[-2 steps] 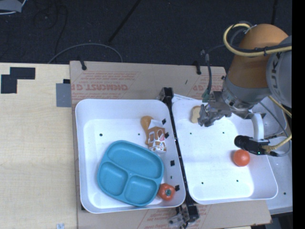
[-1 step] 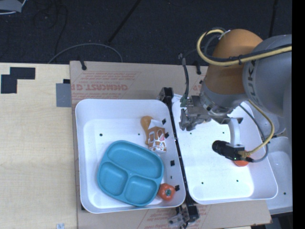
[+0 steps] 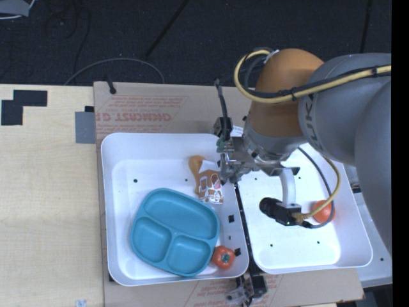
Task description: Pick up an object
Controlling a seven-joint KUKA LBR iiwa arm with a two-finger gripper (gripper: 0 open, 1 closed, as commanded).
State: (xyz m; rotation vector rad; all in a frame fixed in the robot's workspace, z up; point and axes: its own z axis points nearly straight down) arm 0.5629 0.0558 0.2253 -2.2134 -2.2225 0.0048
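My gripper [image 3: 225, 165] hangs over the inner edge of the left bin [image 3: 118, 171], near the wall between the two bins. Just below and left of it lies a small white packet with a red pattern [image 3: 211, 188], touching or nearly touching the gripper's tip. A tan, brown-topped object [image 3: 196, 165] leans against that packet's upper left side. A blue divided plate [image 3: 174, 231] fills the lower part of the left bin. A red tomato [image 3: 223, 257] sits at the plate's lower right corner.
In the right bin [image 3: 345, 254], an orange-red ball [image 3: 323, 213] lies toward the right side, partly behind a yellow cable. The grey arm with its orange band [image 3: 287, 75] covers the upper right bin. Cardboard [image 3: 147, 110] lies behind the bins.
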